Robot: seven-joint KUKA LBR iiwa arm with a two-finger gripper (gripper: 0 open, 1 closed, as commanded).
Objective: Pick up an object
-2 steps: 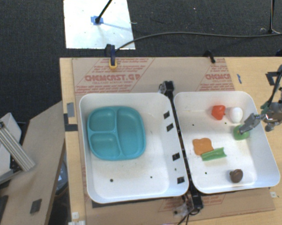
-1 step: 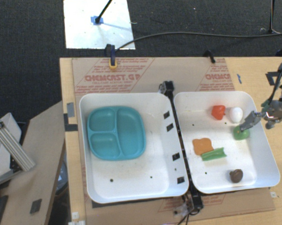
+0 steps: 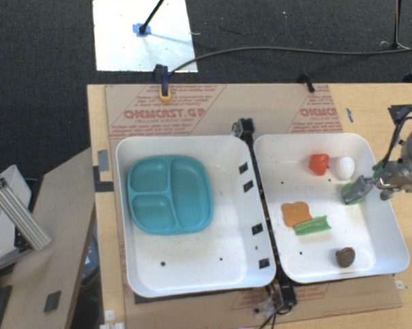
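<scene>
The right bin [image 3: 390,244] holds several small items: a red-orange piece [image 3: 319,163], a white egg-shaped piece [image 3: 344,166], a flat orange slab [image 3: 296,213], a long green pod [image 3: 311,224] lying against the slab, and a brown lump [image 3: 345,256]. My gripper [image 3: 361,187] reaches in from the right over this bin's right side, just below the white piece. A small green item [image 3: 349,195] sits right at its tip; whether it is gripped cannot be seen.
The left bin [image 3: 197,266] carries a teal divided plate [image 3: 170,195] in its upper left part. A ridge with black clips [image 3: 255,199] separates the two bins. A cable and clamp [image 3: 163,84] lie on the bench behind them.
</scene>
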